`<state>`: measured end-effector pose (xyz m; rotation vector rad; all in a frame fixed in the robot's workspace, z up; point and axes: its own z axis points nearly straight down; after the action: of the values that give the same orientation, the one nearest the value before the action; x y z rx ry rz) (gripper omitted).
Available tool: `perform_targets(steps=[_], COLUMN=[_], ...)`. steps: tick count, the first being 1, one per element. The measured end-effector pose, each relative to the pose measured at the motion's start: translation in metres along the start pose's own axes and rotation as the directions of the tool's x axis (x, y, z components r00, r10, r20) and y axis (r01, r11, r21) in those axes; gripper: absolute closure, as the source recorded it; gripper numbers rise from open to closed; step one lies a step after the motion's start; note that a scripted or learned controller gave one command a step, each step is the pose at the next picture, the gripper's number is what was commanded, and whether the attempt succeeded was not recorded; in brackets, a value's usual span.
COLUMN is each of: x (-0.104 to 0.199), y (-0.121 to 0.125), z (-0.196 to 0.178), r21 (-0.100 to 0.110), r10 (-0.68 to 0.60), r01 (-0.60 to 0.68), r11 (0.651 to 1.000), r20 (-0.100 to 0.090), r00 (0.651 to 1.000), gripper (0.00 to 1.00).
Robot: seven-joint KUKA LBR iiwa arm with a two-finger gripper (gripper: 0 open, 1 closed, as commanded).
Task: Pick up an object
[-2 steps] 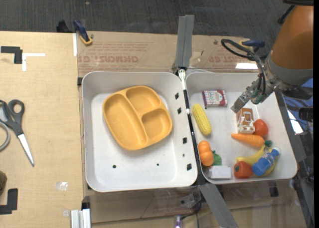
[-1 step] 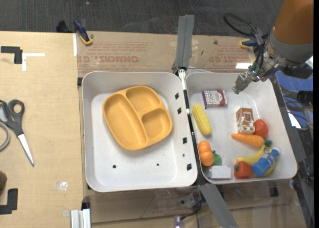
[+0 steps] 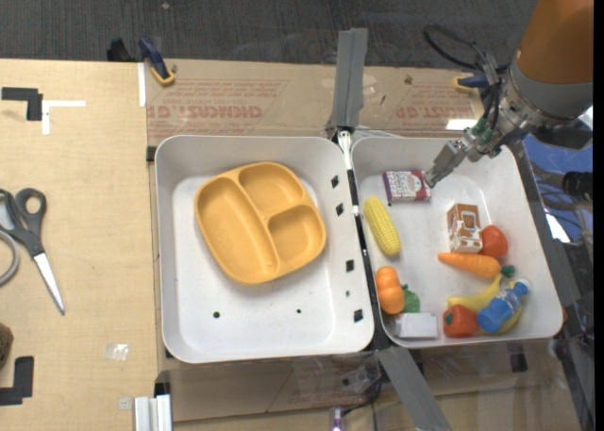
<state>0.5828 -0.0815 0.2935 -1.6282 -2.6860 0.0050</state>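
Note:
The right bin point(image 3: 528, 184) holds a purple carton point(image 3: 406, 185), a corn cob point(image 3: 382, 225), a small brown-and-white box point(image 3: 463, 225), a carrot point(image 3: 469, 264), a tomato point(image 3: 494, 241), an orange fruit point(image 3: 389, 289), a banana point(image 3: 478, 296), a blue bottle point(image 3: 502, 310), a red fruit point(image 3: 460, 322) and a white block point(image 3: 416, 326). My gripper point(image 3: 440, 173) reaches in from the upper right, its tip just right of the purple carton. Nothing shows between its fingers.
The left bin point(image 3: 179, 306) holds a yellow divided plate point(image 3: 260, 221). Scissors point(image 3: 33, 240) lie on the bench at far left. A blue clip point(image 3: 156, 61) sits behind the bins. Cables and arm parts point(image 3: 557, 42) crowd the upper right.

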Motion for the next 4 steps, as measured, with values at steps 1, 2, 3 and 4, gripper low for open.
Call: perform_targets(steps=[1, 2, 3, 4], x=[0.030, -0.063, -0.087, -0.052], y=[0.078, 0.007, 0.040, 0.062], z=[0.099, 0.149, 0.196, 0.196], r21=[0.003, 0.003, -0.009, -0.009], r10=[0.187, 0.363, 0.377, 0.494], r01=[-0.187, -0.363, -0.377, -0.494], r11=[0.982, 0.932, 0.926, 0.870], r20=[-0.001, -0.002, 0.001, 0.000], r00=[0.982, 0.932, 0.926, 0.870], gripper=[0.00, 0.00, 0.00, 0.00])
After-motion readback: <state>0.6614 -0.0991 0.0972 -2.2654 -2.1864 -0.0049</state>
